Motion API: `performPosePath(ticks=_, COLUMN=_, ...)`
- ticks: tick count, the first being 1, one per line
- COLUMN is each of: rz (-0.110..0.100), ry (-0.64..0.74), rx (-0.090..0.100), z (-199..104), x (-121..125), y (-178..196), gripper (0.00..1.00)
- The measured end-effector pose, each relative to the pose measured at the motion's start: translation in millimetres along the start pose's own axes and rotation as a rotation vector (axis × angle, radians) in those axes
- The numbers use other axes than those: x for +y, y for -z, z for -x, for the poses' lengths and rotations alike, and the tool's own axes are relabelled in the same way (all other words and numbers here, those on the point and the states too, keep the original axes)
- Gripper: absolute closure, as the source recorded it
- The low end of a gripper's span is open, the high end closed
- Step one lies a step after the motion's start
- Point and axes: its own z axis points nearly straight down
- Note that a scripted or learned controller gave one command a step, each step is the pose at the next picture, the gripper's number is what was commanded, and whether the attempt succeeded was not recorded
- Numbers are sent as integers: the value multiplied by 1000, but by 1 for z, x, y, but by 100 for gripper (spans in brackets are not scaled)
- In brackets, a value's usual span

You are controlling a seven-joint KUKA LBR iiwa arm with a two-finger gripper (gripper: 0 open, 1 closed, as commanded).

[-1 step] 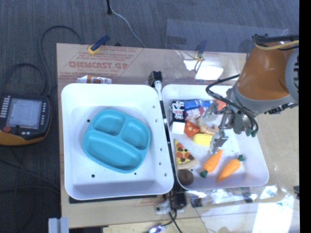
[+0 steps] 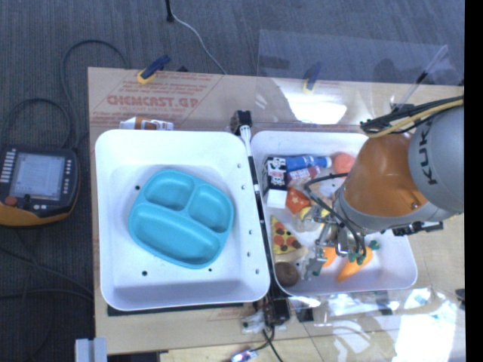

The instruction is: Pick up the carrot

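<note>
Carrot [image 2: 350,265] in right bin [image 2: 392,274], near front edge, lying slanted, just below gripper [image 2: 332,249]. Fingers hang over clutter; opening can't tell, nothing seen held. Carrot prob. toy: light, stiff, smooth, may slip. Tapered, so grip across thick mid-body, not tip.

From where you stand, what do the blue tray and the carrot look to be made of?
The blue tray looks like moulded plastic: one even turquoise colour, smooth rounded compartments, a soft sheen. The carrot in the right bin is probably a plastic toy: flat bright orange, though it is too small to be sure.
</note>
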Motion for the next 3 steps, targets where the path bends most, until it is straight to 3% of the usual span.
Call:
performPosePath(ticks=1, rz=-2, ry=0, rx=-9, z=3, x=0, y=11, gripper=100)
performPosePath(ticks=2, rz=-2, ry=-88, rx=2, z=-9, x=-3, y=129, gripper=100)
performPosePath(ticks=3, rz=-3, ry=-88, rx=12, z=-11, x=-3, y=125, gripper=0)
